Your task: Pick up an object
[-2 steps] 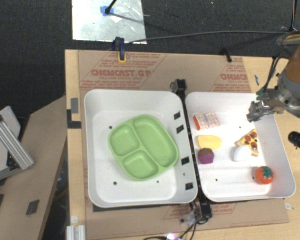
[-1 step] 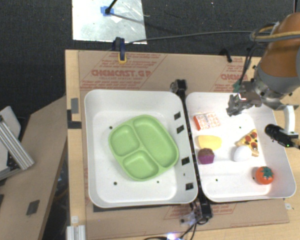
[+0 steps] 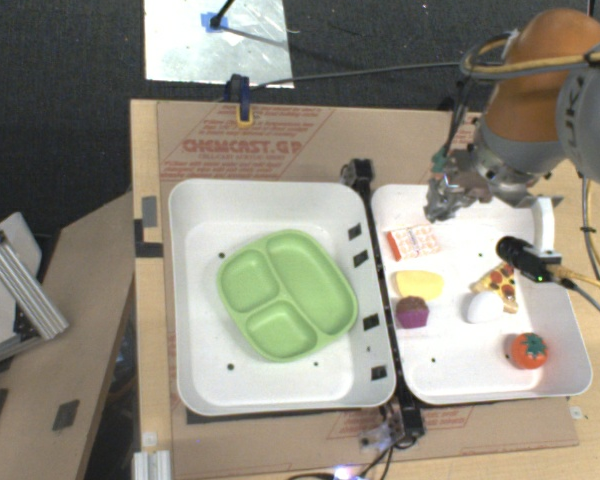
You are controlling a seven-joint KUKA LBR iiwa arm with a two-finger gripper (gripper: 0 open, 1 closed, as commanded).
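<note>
The gripper (image 3: 442,206) is hanging over the back of the right bin (image 3: 570,368); I cannot tell its state. The red-and-white card (image 3: 411,241) is lying flat just below it, its long side pointing left-right, slightly tilted.

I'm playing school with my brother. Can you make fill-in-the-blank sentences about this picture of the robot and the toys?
1. The divided plate in the left bin is the colour ____.
2. The plate has ____ compartments.
3. The toy tomato lies in the ____ bin.
4. The robot's hand is above the ____ bin.

Missing words: green; three; right; right.
</note>
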